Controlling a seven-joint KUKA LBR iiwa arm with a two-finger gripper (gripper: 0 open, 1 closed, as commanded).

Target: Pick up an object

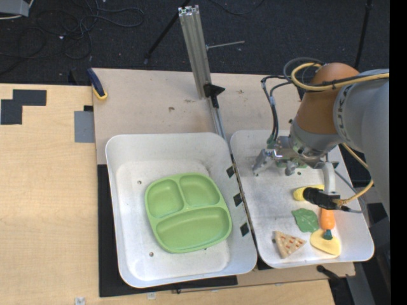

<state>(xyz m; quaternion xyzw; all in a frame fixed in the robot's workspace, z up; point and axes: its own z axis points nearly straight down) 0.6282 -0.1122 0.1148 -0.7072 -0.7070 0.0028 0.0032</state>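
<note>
Toy pizza slice [287, 243], triangular with crust edge, lies in right bin [266, 202] at near corner; crinkled green leaf [306, 219], orange carrot [327, 220] and yellow wedge [325, 244] close beside. Left bin [127, 170] holds smooth green three-compartment plate [188, 212]. Gripper [275, 165] over right bin's bare far part, spread apart, grasping nothing, well apart from toys. Arm [331, 110] bent in from right.

The claw [275, 161] hangs over the right bin [267, 202], apart from the pizza slice [289, 243]; a green plate [187, 211] fills the left bin [127, 170].
</note>
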